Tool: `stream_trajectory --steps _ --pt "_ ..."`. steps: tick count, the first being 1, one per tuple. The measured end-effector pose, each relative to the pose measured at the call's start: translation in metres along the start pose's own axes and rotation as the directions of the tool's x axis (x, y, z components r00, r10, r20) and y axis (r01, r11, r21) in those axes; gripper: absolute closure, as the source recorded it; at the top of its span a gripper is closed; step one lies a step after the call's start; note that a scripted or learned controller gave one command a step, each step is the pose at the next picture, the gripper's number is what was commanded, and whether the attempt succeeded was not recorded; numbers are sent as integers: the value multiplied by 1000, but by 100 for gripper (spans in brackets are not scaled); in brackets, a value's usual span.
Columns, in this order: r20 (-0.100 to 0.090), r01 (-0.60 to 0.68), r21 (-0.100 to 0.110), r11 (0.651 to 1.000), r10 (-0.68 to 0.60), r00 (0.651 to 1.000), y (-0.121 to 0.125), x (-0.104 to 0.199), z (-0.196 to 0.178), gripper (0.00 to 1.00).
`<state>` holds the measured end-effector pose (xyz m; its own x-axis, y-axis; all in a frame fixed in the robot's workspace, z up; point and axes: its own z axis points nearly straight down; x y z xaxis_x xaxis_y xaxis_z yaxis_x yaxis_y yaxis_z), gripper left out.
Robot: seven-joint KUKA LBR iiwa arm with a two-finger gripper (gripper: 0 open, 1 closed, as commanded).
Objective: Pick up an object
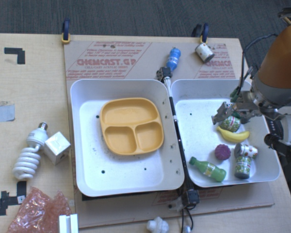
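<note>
The right white bin [200, 92] holds a yellow banana [234, 135], a purple ball-like fruit [222, 152], a green bottle [208, 169] lying on its side, and a small jar [243, 163] with a green label. A small green-and-white object [231, 124] lies just above the banana. My gripper [227, 114] hangs directly over that object, at its upper left edge, and the dark gripper body hides the contact. The grey arm with its orange band comes in from the right edge.
The left bin [87, 181] holds a yellow divided plate [132, 126]. On the board behind the bins lie a blue bottle [173, 58] and a small cylinder [203, 52]. A spiral light bulb [29, 154], white cube [57, 145] and pink bag [36, 210] lie left.
</note>
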<state>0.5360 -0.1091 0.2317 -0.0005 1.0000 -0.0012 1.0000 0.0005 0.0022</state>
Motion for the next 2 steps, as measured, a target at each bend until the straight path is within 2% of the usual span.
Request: stream_trajectory --steps 1,2 --pt "-1 -2 3 1000 2 1000 -37 -31 139 0" --pt "-1 -3 0 1000 3 1000 -36 -31 129 100"
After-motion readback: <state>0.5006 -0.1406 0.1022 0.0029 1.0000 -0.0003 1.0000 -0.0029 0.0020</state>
